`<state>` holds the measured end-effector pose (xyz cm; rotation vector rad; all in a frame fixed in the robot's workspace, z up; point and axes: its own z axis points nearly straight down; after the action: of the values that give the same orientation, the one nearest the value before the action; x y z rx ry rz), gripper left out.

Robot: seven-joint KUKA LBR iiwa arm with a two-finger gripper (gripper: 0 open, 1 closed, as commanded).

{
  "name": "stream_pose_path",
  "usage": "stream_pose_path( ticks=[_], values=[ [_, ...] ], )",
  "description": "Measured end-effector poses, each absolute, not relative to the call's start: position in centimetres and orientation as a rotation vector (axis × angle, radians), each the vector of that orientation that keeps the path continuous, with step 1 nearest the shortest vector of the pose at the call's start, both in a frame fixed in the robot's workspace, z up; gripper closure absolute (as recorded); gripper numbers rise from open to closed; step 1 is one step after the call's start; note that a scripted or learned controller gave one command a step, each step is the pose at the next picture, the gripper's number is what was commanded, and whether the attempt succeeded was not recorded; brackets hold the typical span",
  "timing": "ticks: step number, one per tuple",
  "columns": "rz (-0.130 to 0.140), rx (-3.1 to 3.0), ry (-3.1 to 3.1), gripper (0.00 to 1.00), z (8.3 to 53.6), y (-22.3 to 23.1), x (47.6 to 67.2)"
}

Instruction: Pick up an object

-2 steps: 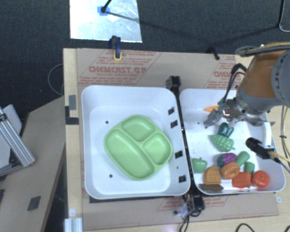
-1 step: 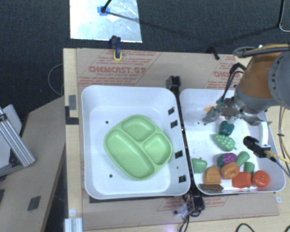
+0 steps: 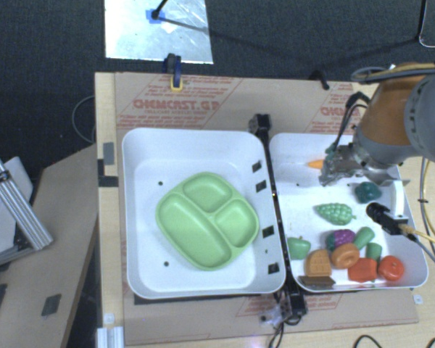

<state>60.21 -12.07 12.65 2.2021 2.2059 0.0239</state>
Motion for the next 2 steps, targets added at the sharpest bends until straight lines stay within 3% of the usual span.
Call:
stream_pose_path(
  ticks=[1, 2],
  values=[
    [0.003, 2.214, 2.224, 1.0, 19.0, -12.2, 60.2],
    [0.005, 2.212, 2.225, 1.0, 22.7, -12.2, 60.3]
  ],
)
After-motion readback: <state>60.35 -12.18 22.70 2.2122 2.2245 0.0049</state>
